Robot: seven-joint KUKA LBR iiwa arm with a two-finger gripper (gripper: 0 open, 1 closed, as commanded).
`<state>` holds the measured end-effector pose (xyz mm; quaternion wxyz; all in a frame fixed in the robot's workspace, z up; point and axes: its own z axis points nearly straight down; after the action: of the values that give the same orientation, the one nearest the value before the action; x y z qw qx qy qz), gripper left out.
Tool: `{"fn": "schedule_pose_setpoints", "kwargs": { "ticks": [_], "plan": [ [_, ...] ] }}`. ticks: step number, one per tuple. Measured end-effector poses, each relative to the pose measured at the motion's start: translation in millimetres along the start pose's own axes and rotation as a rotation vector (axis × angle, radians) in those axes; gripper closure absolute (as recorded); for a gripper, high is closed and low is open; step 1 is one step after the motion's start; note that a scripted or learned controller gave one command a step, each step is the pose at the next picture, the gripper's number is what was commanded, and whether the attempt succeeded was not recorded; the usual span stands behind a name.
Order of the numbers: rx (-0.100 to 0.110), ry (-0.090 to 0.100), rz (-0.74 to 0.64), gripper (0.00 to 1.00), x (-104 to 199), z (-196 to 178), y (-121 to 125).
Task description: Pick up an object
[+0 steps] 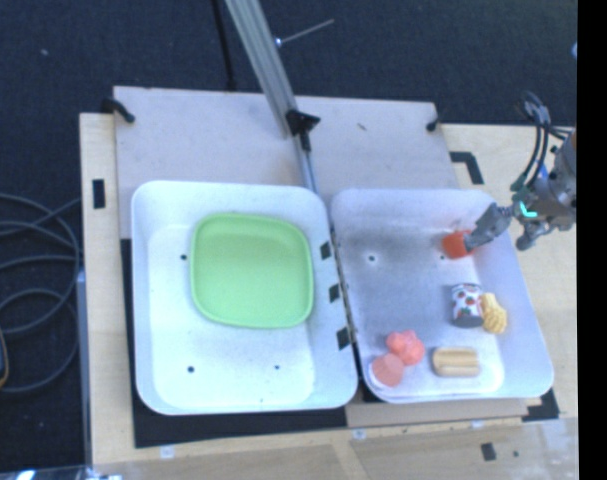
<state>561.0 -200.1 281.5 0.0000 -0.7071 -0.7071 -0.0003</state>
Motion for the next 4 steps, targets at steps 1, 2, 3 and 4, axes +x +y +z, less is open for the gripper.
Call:
{"fn": "schedule_pose_setpoints", "kwargs": {
  "ticks": [1,2,3,4],
  "plan": [
    [0.0,0.0,0.0,0.0,0,0,0],
    [0.003,0.0,0.001,0.0,-1,42,2],
    [0.004,0.0,0.001,0.0,-7,87,-3],
    [-0.001,-0.003,0.001,0.0,-3,145,0]
  ]
}}
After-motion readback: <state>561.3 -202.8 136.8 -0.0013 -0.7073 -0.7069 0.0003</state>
